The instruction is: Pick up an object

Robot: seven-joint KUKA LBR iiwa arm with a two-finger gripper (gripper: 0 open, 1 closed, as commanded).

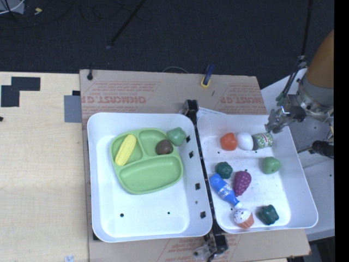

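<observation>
- Nearest candidate for pickup: a small can [263, 141] with a green-and-white label, lying on its side near the back right corner of the right bin [305, 201], touching a white egg-like piece [245, 141] on its left.
- Gripper [275, 119] hangs just above the right bin's back right rim, just beside the can's far end. Nothing visible between its fingers; whether they are spread or closed cannot be made out at this angle.
- Rest of the right bin: orange piece [229, 141] touching the egg; green apple [270, 165] toward the right wall; dark green vegetable [223, 170], purple grapes [242, 182] and blue bottle [222, 189] mid-bin; cupcake-like toy [241, 217] and a dark green pepper [268, 214] at the front edge.
- Left bin [103, 201]: green divided plate [147, 173] holding a yellow corn cob [125, 149] and a brown ball [163, 147]; a pale green piece [176, 136] at the plate's back right rim.
- Progress, as judged: approach only. No object lifted, all resting in the bins. Descent, grasp and lift remain.
</observation>
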